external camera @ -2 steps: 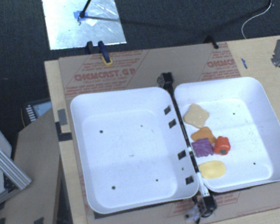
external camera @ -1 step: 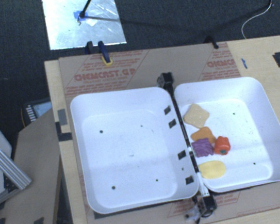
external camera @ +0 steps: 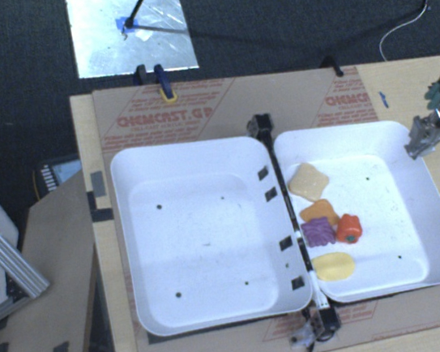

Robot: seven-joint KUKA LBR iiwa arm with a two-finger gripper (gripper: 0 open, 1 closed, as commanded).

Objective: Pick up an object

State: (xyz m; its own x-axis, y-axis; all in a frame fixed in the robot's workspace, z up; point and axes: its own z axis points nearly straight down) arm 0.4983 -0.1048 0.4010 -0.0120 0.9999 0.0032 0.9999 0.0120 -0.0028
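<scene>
Progress: while I watch the feed, nothing is picked up yet; every item lies loose in the right bin (external camera: 421, 206), so the reach, the descent, the squeeze and the lift are all left, by my reading.
Landmark: I'm placing everything against the right bin, the one nearer the arm.
Pincer: the gripper (external camera: 421, 141) hangs at the right bin's far right corner, over the rim, well apart from the pile.
Pincer state: I cannot tell from this feed how it is set; it is small and blurred at the frame edge. Nothing visible in it, nothing touching it but air as far as I can see.
Beige piece: the beige piece (external camera: 308, 181) sits in the right bin near its left wall, furthest back of the group.
Orange block: the orange block (external camera: 319, 210) lies just in front of the beige piece, close to touching it.
Purple block: the purple block (external camera: 319, 232) is against the orange block, near the bin's left wall.
Red-orange toy: the red-orange toy (external camera: 348, 229) is touching the purple block on the side toward the bin's middle; my guess is it's the easiest target, most exposed.
Yellow disc: the yellow disc (external camera: 333, 266) lies flat, nearest the front of the bin.
Left bin: the left bin (external camera: 204, 231) adjoins the right bin's left wall.
</scene>
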